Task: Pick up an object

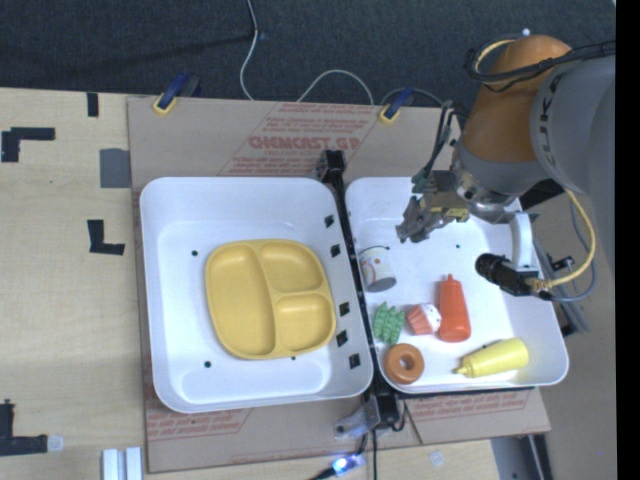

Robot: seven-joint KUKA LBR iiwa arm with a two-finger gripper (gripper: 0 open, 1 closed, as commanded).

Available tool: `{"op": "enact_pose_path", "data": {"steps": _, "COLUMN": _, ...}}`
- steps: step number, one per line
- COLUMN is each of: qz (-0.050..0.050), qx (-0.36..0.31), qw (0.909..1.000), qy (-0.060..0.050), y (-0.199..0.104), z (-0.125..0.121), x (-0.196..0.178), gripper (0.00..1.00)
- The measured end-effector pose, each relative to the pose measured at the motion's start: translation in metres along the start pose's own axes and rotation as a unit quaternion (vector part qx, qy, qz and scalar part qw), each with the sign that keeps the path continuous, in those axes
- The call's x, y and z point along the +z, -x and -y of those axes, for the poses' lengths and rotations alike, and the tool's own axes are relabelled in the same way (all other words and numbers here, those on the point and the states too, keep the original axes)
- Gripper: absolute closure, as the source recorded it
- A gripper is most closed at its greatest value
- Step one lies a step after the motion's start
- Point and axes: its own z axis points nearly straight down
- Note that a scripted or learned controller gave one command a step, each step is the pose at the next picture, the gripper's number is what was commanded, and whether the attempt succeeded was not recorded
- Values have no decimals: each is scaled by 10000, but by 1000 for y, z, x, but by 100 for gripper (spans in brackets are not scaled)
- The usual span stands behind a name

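Pincer [420, 223] hangs over the far part of the right bin [545, 353], its grip state impossible to tell.

Nearest sit the orange ring [405, 362] and yellow bottle [493, 357]; behind them the green piece [388, 320], the red-and-white piece [424, 318] and the red bottle [453, 308]. The small cup [375, 266] lies closest, just beside and below-left of the pincer. The left bin [165, 298] carries a yellow divided plate [270, 298].

**Plate and Cardboard Beside the Work**

A yellow divided plate [268, 298] lay in the left white bin [165, 268], well left of the gripper [418, 226] and nearer the camera. Brown cardboard [290, 143] underlay both bins. A blue clamp [397, 102] sat on its edge beyond the gripper.
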Motion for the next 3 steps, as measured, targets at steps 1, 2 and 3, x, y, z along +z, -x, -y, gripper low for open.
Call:
{"op": "enact_pose_path", "data": {"steps": 1, "qz": 2, "qx": 2, "qw": 10000, "qy": -1, "y": -51, "z": 6, "x": 7, "gripper": 100}}
{"op": "enact_pose_path", "data": {"steps": 2, "qz": 0, "qx": -4, "qw": 10000, "qy": 0, "y": -108, "z": 9, "x": 12, "gripper": 100}}
{"op": "enact_pose_path", "data": {"steps": 3, "qz": 4, "qx": 0, "qw": 10000, "qy": 8, "y": -169, "z": 9, "x": -3, "gripper": 100}}
